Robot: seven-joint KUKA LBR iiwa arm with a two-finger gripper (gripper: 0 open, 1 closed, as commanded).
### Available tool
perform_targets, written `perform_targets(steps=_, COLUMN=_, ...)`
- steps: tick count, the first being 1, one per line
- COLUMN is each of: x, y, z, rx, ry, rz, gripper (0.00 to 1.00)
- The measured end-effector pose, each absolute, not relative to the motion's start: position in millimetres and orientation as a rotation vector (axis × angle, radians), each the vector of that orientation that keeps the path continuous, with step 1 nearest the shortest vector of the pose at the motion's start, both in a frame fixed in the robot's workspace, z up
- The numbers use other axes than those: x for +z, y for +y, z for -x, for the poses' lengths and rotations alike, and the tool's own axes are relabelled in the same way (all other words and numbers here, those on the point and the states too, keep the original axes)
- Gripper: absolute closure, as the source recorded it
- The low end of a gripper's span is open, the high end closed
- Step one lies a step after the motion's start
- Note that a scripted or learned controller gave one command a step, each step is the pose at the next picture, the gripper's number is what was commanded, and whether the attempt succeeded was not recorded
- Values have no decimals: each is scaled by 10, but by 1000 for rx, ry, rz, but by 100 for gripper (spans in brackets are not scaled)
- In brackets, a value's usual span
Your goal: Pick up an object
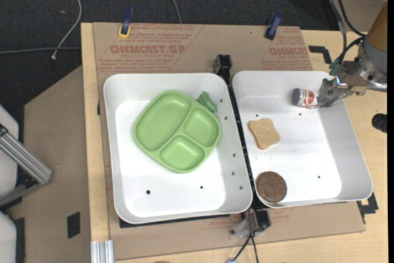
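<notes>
On the table (68, 132) sit two white bins. The left bin (123, 151) carries a green divided plate (177, 131). The right bin (345, 151) carries a slice of toast (264, 133), a brown patty (271, 186) at its near edge and a small can (305, 97) by its far right corner. The tool (329, 93) sits just beside the can; whether it is clenched I cannot tell. So close to the wall, it may nudge the can rolling, or clip the rim.

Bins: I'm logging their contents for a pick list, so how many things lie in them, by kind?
Green divided plate: 1
Small green piece at the plate's rim: 1
Toast slice: 1
Round brown patty: 1
Small can lying on its side: 1
Total: 5
</notes>
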State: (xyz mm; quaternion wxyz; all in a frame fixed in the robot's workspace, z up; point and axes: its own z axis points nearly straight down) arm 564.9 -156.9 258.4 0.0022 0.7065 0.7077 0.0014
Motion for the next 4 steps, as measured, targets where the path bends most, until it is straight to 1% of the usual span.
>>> perform_targets(steps=1, x=2487, y=-1044, z=-5513, rx=0, ry=2231, rz=-2219, gripper=100)
perform_targets(steps=2, x=2420, y=-607, z=-5506, rx=0, ry=2229, rz=-2219, gripper=100)
perform_targets(steps=4, x=2434, y=630, z=-5330, rx=2, ry=2233, rz=-2215, gripper=100)
